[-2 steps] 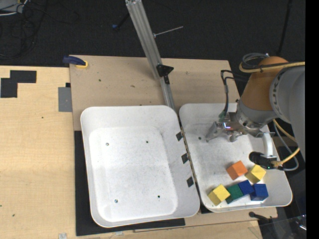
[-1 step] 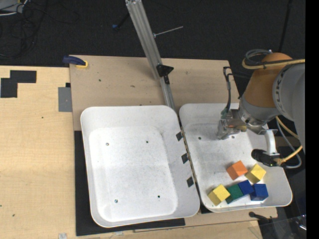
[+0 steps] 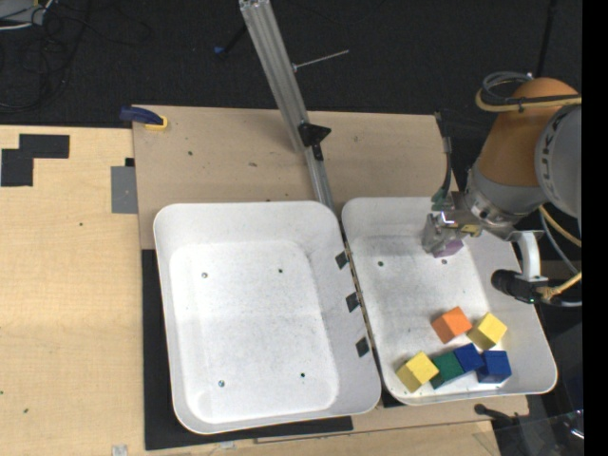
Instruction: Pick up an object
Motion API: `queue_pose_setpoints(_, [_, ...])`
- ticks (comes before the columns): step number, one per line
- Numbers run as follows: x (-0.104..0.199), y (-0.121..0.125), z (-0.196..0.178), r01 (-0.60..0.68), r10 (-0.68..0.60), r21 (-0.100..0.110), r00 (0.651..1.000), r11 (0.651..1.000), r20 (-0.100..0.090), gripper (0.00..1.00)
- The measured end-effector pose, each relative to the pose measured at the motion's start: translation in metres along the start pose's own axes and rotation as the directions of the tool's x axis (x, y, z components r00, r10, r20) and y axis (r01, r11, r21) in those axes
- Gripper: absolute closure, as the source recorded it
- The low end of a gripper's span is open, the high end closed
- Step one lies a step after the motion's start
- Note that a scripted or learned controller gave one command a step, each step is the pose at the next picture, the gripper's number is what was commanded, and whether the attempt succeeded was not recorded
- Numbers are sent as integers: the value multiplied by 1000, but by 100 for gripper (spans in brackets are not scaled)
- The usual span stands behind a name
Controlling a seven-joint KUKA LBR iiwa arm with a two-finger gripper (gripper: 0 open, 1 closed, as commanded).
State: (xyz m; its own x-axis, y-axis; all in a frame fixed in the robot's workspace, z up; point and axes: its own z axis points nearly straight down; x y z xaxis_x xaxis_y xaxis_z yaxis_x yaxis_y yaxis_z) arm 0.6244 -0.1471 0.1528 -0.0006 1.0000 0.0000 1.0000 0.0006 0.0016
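Purple block (image 3: pixel 448 246) grasped in hand (image 3: pixel 443 235) over right bin (image 3: pixel 399 218); coloured blocks (image 3: pixel 459 350) clustered at bin's near corner.

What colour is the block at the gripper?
Purple block, at the gripper, in the camera view.

A pale wooden bench (image 3: pixel 66 283) fills the left and middle, with black tape patches (image 3: pixel 33 156) and a grey patch (image 3: pixel 123 188) on its surface. A raised brown board (image 3: pixel 285 155) lies behind the bins. A slanted aluminium rail (image 3: pixel 281 79) rises from it toward a dark backdrop, where loose cables (image 3: pixel 57 17) trail. A blue-and-yellow clamp (image 3: pixel 144 117) grips the board's corner
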Motion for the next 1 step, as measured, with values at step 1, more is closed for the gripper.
queue_pose_setpoints(1, [4,9,-49,1,-1,-2,1000,1000,1,100])
